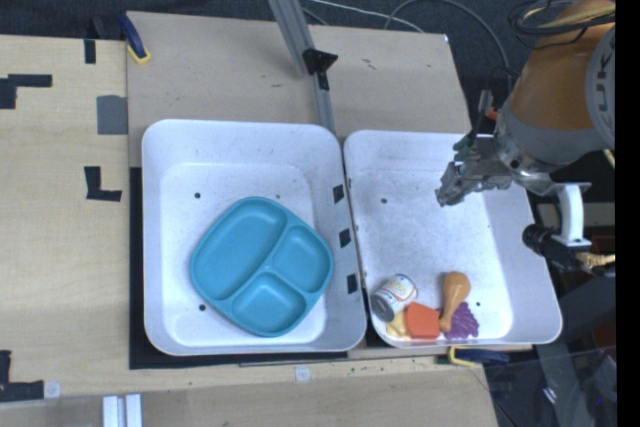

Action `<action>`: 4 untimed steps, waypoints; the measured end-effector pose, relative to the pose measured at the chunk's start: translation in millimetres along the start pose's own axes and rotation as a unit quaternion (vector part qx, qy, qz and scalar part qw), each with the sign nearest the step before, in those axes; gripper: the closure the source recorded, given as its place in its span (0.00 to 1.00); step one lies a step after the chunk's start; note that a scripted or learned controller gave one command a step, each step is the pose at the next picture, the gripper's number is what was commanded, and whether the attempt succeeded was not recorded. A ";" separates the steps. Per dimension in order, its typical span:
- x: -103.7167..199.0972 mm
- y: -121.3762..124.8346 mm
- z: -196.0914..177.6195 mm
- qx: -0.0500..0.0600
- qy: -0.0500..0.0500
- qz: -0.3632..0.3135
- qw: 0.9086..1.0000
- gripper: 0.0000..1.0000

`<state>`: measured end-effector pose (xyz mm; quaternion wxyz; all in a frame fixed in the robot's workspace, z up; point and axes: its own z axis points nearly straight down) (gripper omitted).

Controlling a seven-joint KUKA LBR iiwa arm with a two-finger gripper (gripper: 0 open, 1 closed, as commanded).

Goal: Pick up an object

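At the near edge of your right bin (520, 215) a small heap lies along the front wall. A round can (395, 293) sits at its left end, touching an orange block (422, 321). Just right of the block is a purple piece (463, 322), and a tan drumstick (454, 289) leans up from between them. A yellow bit (398, 325) peeks out under the can.

In your left bin (165, 155) a blue divided plate (262, 264) rests flat, turned at an angle, toward the near side.

Farther back, the gripper (452, 190) hangs over the middle of the right bin, well apart from the heap, with nothing between its fingers. You cannot tell from here how wide they stand.

Beyond the bins a grey post (285, 0) slants up over the bench (60, 215).
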<state>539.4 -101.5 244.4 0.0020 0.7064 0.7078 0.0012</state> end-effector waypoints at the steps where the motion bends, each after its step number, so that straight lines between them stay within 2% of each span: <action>1: 46.8 23.2 12.1 0.003 0.001 -0.002 1.000 1.00; 2: 91.3 37.6 21.6 0.003 0.001 -0.002 1.000 1.00; 3: 138.5 52.6 12.0 0.002 0.001 -0.002 1.000 1.00; 4: 184.2 74.9 22.7 0.003 0.001 -0.002 1.000 1.00</action>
